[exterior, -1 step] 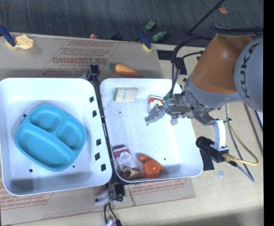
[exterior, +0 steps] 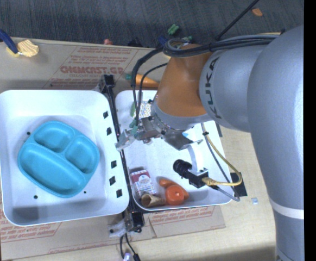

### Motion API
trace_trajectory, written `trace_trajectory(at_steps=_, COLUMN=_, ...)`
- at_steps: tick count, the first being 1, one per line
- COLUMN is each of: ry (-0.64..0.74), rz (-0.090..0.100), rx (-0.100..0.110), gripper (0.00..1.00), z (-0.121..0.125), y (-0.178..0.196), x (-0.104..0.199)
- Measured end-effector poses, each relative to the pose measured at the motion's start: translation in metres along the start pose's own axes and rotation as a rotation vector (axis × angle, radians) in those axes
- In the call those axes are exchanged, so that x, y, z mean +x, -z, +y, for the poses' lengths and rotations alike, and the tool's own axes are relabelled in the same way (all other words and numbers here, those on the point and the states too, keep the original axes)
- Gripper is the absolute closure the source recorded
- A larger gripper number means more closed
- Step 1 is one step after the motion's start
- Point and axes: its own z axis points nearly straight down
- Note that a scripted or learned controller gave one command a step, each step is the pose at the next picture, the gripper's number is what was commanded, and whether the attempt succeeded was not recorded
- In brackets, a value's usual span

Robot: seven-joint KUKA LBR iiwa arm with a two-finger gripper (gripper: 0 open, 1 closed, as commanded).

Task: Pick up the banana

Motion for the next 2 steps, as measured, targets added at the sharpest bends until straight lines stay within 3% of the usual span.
trace_trajectory(at_steps=2, ry=-0.002, rz=-0.001, rx=-0.001, gripper=0.00, z=0.0000, y=0.0003, x=-0.0010)
